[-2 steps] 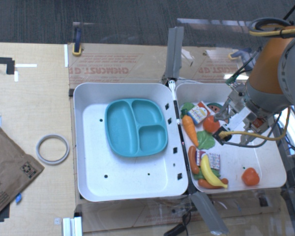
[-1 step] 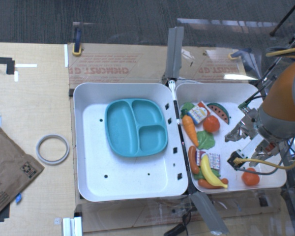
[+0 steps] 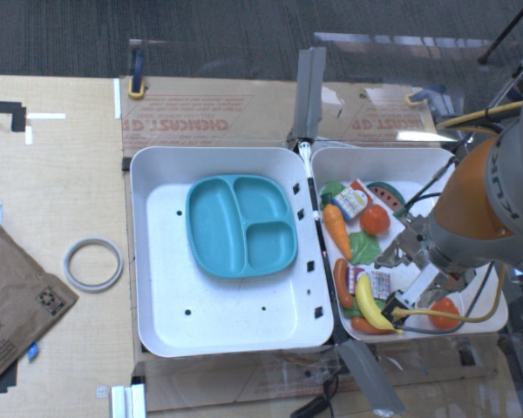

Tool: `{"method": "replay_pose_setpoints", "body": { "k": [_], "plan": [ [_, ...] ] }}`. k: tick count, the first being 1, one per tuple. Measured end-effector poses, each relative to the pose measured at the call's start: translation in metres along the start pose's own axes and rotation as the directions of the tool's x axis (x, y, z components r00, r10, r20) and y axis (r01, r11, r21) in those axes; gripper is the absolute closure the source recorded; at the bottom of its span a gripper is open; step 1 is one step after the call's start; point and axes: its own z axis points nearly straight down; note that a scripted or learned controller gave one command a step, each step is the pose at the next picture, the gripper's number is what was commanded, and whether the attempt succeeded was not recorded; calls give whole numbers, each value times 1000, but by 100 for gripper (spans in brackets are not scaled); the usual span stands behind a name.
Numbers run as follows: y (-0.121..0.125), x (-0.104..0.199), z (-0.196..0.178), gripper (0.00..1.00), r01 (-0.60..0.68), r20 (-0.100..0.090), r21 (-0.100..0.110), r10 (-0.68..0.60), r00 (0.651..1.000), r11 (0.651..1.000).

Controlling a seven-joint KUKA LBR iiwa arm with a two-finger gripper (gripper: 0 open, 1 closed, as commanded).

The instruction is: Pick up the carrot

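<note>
The orange carrot (image 3: pixel 336 227) lies along the left side of the right bin (image 3: pixel 436 159), tip pointing toward the front, among other toy foods. My gripper (image 3: pixel 403 257) hangs low over the middle of that bin, to the right of the carrot and apart from it, just past a green leafy piece (image 3: pixel 363 248). It is turned toward the camera and partly masked by cables and the wrist. Nothing is seen held in it.
Around the carrot lie a tomato (image 3: pixel 375 220), a white packet (image 3: pixel 351 200), a sausage (image 3: pixel 342 283), a banana (image 3: pixel 370 301) and a watermelon slice (image 3: pixel 387 194). The left bin (image 3: pixel 157 277) holds a teal divided plate (image 3: pixel 241 225). A tape ring (image 3: pixel 93 262) lies on the bench.
</note>
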Motion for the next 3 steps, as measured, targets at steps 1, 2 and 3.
{"method": "replay_pose_setpoints", "body": {
  "k": [1, 2, 3],
  "plan": [
    [0, -1, -8, 100, -3, 2, 2, 3, 1000, 1000],
    [16, -12, -153, 100, -436, -2, -3, 436, 900, 900],
    [16, -12, -153, 0, -436, -1, -3, 436, 900, 900]
  ]
}}
